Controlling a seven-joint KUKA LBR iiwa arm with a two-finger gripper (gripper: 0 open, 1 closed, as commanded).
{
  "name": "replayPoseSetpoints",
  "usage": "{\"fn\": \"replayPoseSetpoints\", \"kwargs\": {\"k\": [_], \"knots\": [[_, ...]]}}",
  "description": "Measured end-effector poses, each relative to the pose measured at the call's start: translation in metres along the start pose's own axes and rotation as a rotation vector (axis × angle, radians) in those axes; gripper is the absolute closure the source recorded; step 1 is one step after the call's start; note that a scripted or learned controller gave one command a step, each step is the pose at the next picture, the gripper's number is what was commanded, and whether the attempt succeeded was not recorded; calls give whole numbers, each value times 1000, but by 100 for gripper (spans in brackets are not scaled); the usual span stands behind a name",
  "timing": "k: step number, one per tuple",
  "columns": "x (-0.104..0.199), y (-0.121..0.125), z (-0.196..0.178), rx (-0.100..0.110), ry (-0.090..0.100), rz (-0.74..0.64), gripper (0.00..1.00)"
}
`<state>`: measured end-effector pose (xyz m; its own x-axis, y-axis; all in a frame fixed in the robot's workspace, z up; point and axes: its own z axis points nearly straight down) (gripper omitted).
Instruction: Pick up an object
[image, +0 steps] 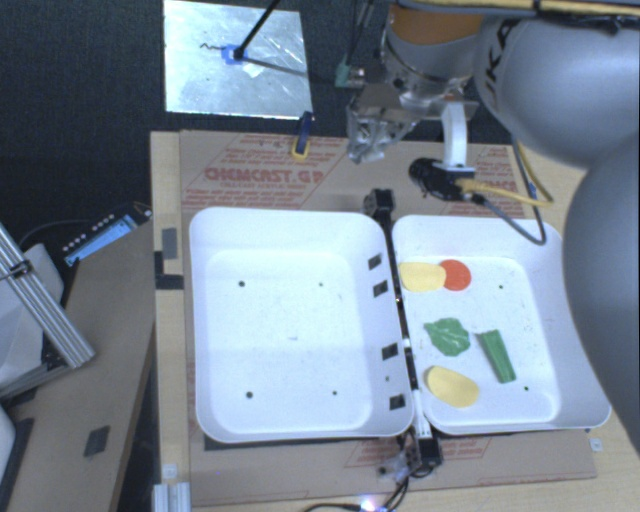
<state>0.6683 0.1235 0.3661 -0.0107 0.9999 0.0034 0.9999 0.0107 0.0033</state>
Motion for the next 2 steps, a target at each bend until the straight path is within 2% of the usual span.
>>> {"fn": "replayPoseSetpoints", "kwargs": {"k": [1,2], "knots": [[54,1,-26,-2,0,1,100],[90,1,-48,-1,0,3,100]]}}
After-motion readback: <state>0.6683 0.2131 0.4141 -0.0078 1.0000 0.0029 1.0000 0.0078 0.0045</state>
